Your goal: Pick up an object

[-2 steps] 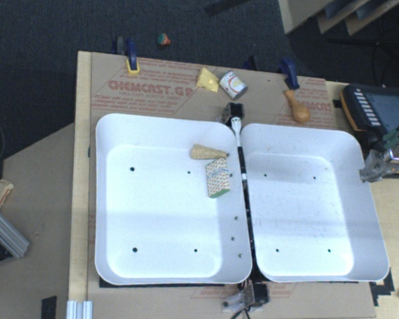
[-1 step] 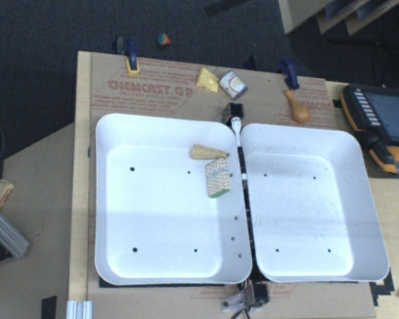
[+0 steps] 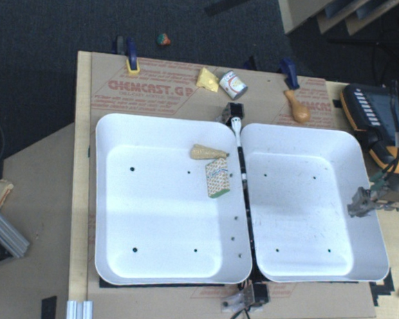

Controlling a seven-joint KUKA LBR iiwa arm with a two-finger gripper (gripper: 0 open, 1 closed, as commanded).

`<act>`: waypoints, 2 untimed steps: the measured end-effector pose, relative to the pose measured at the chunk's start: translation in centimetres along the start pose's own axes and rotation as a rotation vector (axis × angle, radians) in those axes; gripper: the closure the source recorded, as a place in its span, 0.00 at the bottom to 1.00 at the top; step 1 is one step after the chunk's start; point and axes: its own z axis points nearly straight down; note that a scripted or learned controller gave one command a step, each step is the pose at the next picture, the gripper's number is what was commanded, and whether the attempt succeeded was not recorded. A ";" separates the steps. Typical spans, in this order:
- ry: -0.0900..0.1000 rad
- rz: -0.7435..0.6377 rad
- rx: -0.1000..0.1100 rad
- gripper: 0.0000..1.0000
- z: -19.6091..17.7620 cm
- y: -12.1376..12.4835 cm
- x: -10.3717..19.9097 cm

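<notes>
Two shallow white bins: left bin [image 3: 112,203] holds two objects, a tan wooden piece [image 3: 208,152] and patterned packet [image 3: 217,177]; grey gripper [image 3: 359,203] at right bin's [image 3: 305,220] edge, grip unclear.

Bench [image 3: 157,89]: two white bins [image 3: 161,200], yellow wedge [image 3: 207,80], small carton [image 3: 233,85], wooden piece [image 3: 297,106].

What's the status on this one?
Gripper at right bin's right rim, nothing seen held. Packet and tan piece in left bin. Path clear.
</notes>
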 end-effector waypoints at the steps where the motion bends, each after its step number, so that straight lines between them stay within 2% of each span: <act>1: -0.001 -0.009 -0.006 1.00 6.1 4.6 7.4; 2: -0.007 -0.005 -0.033 1.00 -11.2 2.1 10.1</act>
